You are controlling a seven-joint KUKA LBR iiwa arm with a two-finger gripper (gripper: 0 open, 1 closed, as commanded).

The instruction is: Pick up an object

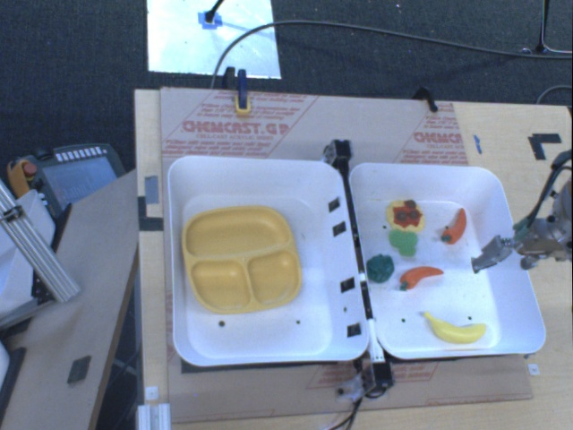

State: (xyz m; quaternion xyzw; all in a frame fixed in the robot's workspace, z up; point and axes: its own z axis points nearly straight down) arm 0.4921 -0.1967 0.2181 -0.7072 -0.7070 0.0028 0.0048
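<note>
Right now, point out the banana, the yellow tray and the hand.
banana (457, 331), camera view, middle of its curve
yellow tray (240, 256), camera view, ridge between compartments
hand (488, 257), camera view, between its fingertips

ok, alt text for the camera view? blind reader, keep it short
The hand hovers over the right bin near small toy foods: a banana, two carrots and green pieces. The left bin holds a yellow divided tray.

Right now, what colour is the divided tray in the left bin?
Pale yellow; the divided tray shows best in the camera view.
</note>
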